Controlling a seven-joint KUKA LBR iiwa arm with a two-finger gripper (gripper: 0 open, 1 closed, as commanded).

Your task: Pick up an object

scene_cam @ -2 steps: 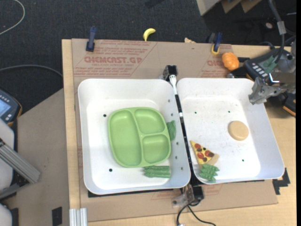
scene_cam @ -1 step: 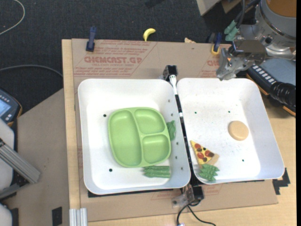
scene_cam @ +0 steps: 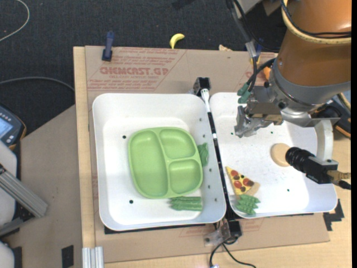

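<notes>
We count two shallow white plastic bins side by side on the desk, which is topped with a printed brown cardboard sheet. The left bin holds one light green plastic plate with three compartments, and we see two darker green leafy toy pieces there: one lying just below the plate's lower edge, the other wedged between the plate's right side and the bin wall. The right bin holds one toy pizza slice with red spots near its lower left corner, one more green leafy toy piece just below that slice, and one round tan disc partly covered by a black cylindrical part mounted near the arm. The grey arm with its orange band reaches in from the right, and its single pincer hangs over the upper left part of the right bin, above bare white floor and well apart from the pizza slice and the disc. We see nothing between its tips, and we cannot tell whether it is spread or closed. One small yellow banana-shaped toy lies on the dark carpet beyond the desk.
</notes>
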